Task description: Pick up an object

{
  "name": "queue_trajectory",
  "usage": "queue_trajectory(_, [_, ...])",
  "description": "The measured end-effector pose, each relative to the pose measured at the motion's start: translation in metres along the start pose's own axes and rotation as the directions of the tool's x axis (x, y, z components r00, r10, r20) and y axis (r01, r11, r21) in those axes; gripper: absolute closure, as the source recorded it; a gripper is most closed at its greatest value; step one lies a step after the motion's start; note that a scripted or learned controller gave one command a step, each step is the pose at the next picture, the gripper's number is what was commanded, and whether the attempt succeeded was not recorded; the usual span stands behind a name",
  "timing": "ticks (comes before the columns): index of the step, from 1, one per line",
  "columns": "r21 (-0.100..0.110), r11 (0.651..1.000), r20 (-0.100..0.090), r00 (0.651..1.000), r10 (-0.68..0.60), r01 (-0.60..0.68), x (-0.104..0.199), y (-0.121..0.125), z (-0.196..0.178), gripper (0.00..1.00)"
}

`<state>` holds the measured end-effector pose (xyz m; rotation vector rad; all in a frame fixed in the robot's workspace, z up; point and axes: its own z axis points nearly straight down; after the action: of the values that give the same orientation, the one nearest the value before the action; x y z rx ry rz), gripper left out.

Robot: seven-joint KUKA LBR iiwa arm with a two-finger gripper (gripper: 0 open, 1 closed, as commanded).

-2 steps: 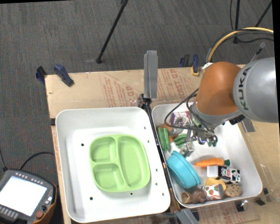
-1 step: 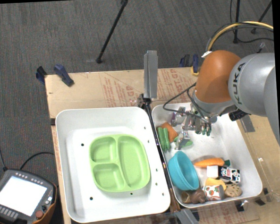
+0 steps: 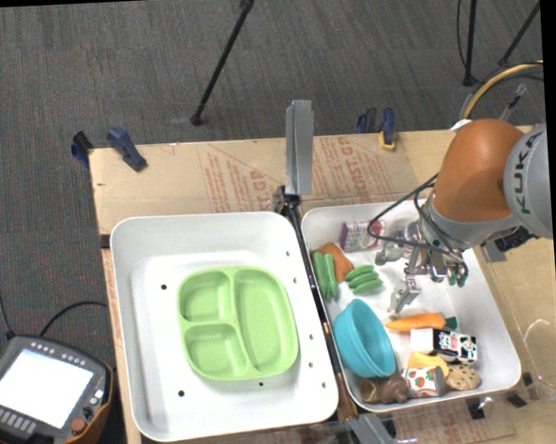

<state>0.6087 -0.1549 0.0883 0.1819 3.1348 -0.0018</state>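
My gripper (image 3: 406, 293) hangs low over the middle of the right bin (image 3: 498, 317), at the end of the grey arm with the orange band (image 3: 477, 171). Just below it lies an orange carrot (image 3: 416, 322). A blue bowl (image 3: 363, 338) rests on its side to the gripper's lower left. Green pea pods (image 3: 363, 278) lie to its left, beside a green vegetable (image 3: 324, 274) and an orange piece (image 3: 338, 259). A small wrapped packet (image 3: 356, 232) sits at the bin's back. Nothing shows in the gripper's grasp.
The left bin (image 3: 135, 272) holds a green divided plate (image 3: 237, 322). Along the right bin's front sit a small black-and-white carton (image 3: 456, 344), a strawberry carton (image 3: 423, 377), a cookie (image 3: 462, 377) and a brown lump (image 3: 393, 389). A grey post (image 3: 300, 154) stands between the bins.
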Motion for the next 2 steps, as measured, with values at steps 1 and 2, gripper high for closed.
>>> queue_trajectory(1, [-0.004,0.999,0.0,0.999,-0.037,0.037,0.034,0.075,0.0,0.0])
queue_trajectory(2, [-0.002,0.991,0.002,0.991,-0.137,0.137,-0.026,0.044,0.0,0.0])
